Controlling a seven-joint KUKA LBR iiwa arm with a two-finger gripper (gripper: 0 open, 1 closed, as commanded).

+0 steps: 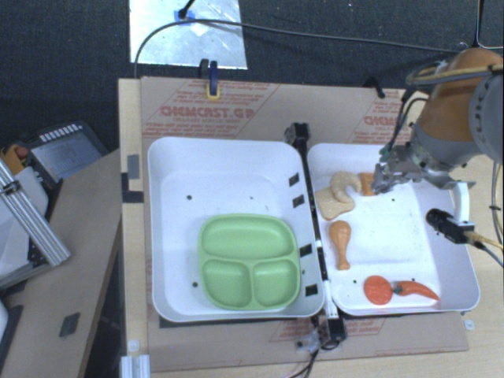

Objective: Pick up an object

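Green divided plate (250,261) sits low in the left bin (169,172). Right bin (402,235) holds a beige piece (337,195), drumstick (340,242), tomato (378,290) and carrot (416,290). Gripper (383,178) hangs upper right beside an orange item (366,183); whether it grips is unclear.

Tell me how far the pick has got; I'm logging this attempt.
Done: the arm has brought its pincer low over the right bin, beside a small orange piece and the beige pieces. In hand: nothing visibly lifted; its grip is too unclear to judge. Left: grasp and raise an item. The drumstick, tomato and carrot lie untouched.
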